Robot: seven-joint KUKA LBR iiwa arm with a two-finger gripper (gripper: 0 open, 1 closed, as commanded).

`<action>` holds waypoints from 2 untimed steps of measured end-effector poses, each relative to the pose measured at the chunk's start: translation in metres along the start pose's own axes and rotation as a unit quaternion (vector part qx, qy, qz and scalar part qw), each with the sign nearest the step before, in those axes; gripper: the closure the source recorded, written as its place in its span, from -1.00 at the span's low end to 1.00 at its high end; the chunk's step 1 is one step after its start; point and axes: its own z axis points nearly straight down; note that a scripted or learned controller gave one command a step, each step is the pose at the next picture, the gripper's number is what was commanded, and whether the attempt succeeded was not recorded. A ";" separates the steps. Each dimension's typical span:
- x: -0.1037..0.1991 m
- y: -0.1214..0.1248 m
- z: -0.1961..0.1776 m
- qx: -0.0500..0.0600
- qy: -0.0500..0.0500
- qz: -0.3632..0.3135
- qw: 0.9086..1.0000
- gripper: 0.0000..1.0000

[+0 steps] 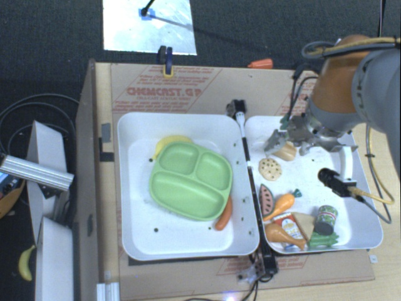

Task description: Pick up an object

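My gripper (292, 144) hangs low over the back of the right bin (369, 231), open, with its fingers spread. A small tan bread-like piece (286, 152) lies just under it, between the fingers, on the bin floor. In front of it lie a chocolate-chip cookie (270, 168), a watermelon slice (267, 199) and a carrot (283, 203). At the bin's front sit a chicken drumstick (284, 232), a tan sandwich piece (305, 223), a green can (326, 216) and a green leafy item (322, 239).
The left bin (135, 231) holds a green divided tray (191, 179) resting on a yellow item (168, 143), with a sausage (223, 216) at the tray's front right corner. A raised divider (250, 187) separates the bins.
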 end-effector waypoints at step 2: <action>-0.040 0.062 0.100 -0.001 0.000 -0.001 1.000 -1.00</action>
